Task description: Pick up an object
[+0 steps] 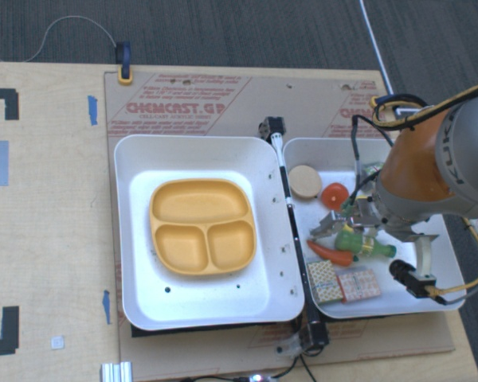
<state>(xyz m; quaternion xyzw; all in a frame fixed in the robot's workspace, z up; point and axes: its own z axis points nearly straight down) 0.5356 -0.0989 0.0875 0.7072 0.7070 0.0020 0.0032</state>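
My gripper (340, 223) hangs low over the middle of the right bin (446, 297), reached in from the right. Right beneath and beside it lie a green bottle-shaped toy (368, 247) and an orange-red carrot-like piece (330, 251). A small red round toy (334, 195) sits just behind the gripper, and a beige disc (306, 181) rests at the bin's back left. Two checkered packets (344, 284) lie near the bin's front wall. Nothing is visibly lifted off the bin floor.
The left bin (135, 237) holds a yellow three-compartment plate (202, 224). A black divider clamp (272, 127) sits between the bins. Cables (418, 283) trail off the wrist over the right bin's front right corner.
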